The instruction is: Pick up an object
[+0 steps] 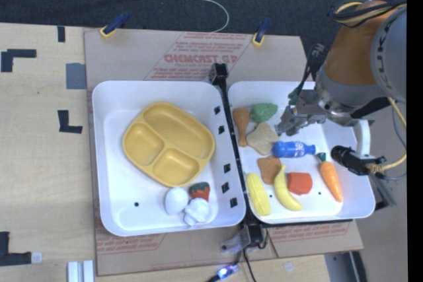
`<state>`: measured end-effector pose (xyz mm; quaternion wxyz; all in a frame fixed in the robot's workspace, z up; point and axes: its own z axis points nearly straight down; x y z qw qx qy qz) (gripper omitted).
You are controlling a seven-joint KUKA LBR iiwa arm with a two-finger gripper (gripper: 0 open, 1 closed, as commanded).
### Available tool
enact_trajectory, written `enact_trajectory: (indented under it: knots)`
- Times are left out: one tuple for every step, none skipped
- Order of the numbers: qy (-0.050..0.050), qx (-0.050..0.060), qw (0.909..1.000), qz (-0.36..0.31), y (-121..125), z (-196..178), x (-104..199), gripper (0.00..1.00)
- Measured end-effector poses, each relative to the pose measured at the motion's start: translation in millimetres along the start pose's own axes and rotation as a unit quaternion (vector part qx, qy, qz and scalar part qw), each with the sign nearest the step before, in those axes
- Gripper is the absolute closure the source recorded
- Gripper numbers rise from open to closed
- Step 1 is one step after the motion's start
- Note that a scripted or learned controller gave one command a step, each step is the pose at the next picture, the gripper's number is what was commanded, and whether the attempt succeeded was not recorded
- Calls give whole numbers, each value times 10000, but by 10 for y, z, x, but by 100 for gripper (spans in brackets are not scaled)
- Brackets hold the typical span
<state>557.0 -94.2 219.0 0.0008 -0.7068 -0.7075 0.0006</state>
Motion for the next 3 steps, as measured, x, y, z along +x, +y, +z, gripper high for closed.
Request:
enact_trajectory:
  knots:
    - [3,-5,10000,-11,158,-13,94,100]
    - [2,-4,10000,1,48,-140,-26,100]
    - [-2,-4,10000,-3,96,-128,-43,100]
